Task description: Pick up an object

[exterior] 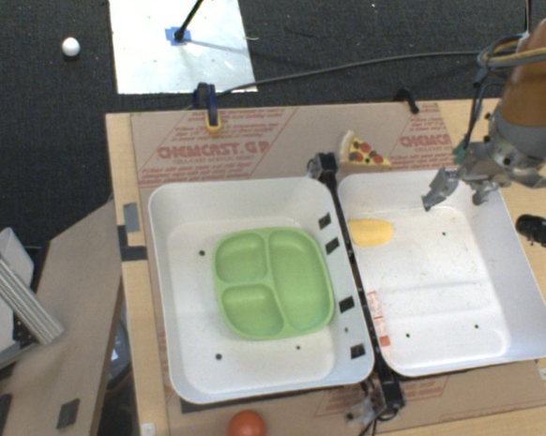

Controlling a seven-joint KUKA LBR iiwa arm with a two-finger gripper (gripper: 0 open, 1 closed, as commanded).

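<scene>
The yellow object (371, 232) is lying in the right bin (508, 335), in its upper-left corner, close beside the divider between the 2 bins and apart from the bin's back wall. It is an oval lump whose long axis is running roughly left-right across the view.

The gripper (459, 188) is hanging over the same bin's upper-right part, near the back wall, with its 2 fingers spread apart and nothing between them. So the object is sitting to the gripper's left in the view and slightly nearer the camera, well apart from the fingertips.

Judging from this, the coming move is calling for a sideways travel toward the divider, then a descent with the fingers straddling the object's short width.

In the left bin (178, 267) a green divided tray (273, 283) is resting flat.
</scene>
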